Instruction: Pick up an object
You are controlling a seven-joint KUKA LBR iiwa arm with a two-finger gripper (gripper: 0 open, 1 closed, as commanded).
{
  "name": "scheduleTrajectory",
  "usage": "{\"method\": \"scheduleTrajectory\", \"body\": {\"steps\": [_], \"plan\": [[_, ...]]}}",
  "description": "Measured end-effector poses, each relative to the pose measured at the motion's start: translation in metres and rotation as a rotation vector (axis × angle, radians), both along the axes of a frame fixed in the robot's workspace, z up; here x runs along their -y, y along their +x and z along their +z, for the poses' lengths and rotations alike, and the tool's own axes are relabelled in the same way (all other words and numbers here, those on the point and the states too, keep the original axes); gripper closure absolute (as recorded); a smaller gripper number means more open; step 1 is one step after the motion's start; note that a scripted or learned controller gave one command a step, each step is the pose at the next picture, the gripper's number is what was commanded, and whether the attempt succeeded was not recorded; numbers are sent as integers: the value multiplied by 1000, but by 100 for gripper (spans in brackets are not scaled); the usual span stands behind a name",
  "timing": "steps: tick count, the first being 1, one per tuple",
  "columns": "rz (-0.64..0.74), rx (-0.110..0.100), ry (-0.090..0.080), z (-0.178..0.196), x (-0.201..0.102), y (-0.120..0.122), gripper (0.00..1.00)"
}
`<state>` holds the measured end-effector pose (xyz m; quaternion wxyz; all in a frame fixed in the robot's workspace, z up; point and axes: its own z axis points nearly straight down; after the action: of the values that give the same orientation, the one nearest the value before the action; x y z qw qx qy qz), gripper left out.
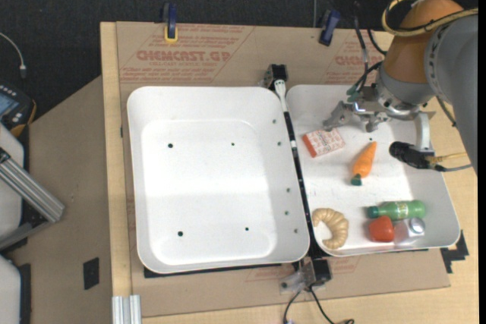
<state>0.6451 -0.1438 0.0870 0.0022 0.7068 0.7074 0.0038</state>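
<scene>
Just below the claw [351, 114] lies a red-and-white packet [323, 142].

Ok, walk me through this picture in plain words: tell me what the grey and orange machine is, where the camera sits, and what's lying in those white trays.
The grey and orange machine is a robot arm reaching in from the right. At its end is a gripper, a two-fingered claw, hovering over the right bin; nothing is visibly held. The single camera is fixed above the bench, looking down at a slant. Two shallow white bins sit side by side. In the right bin lie a red-and-white packet, a toy carrot, a croissant, a green bottle and a red tomato-like item. The left bin shows just its white floor.
</scene>
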Motion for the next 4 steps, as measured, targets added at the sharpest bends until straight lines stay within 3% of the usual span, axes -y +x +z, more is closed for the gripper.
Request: {"method": "scheduleTrajectory", "body": {"steps": [1, 2, 3, 4], "plan": [[3, 11, -2, 16, -1, 3, 100], [3, 8, -2, 15, -1, 2, 0], [2, 8, -2, 15, -1, 2, 0], [0, 8, -6, 5, -52, -26, 0]]}}
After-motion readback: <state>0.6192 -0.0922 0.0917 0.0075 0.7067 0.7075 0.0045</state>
